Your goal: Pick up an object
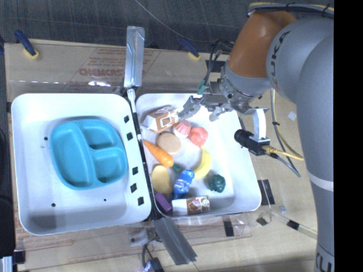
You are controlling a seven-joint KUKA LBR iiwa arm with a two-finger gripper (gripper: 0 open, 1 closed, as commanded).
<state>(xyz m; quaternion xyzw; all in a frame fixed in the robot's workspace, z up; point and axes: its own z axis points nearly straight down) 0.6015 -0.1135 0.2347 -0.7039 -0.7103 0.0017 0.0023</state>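
Right bin: toy food crowded below hand.

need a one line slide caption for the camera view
KUKA arm's end effector poised above toy food in the right bin, near a small box; blue divided tray sits in the left bin.
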